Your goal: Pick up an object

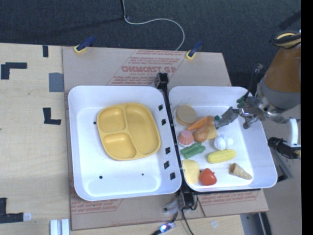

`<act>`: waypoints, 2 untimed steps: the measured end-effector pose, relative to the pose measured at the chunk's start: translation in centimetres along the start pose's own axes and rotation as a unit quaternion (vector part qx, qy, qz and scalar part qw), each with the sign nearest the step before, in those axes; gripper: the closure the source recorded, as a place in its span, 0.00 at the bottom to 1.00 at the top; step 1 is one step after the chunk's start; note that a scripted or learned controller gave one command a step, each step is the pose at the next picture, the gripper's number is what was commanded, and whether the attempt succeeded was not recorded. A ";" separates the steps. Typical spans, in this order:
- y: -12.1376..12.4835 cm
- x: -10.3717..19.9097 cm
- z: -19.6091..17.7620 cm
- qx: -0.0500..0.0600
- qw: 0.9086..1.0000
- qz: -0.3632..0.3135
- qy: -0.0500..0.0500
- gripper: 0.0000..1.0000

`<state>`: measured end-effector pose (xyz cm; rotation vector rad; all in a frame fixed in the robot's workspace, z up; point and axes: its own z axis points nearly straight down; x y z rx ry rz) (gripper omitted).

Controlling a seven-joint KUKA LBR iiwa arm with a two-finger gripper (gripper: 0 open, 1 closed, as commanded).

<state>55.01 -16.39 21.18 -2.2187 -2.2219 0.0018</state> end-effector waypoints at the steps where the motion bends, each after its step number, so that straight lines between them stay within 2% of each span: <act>1: 1.2 4.4 10.4 -0.009 1.000 0.003 -0.005 0.00; 2: 1.0 4.8 9.8 -0.004 1.000 0.001 -0.003 1.00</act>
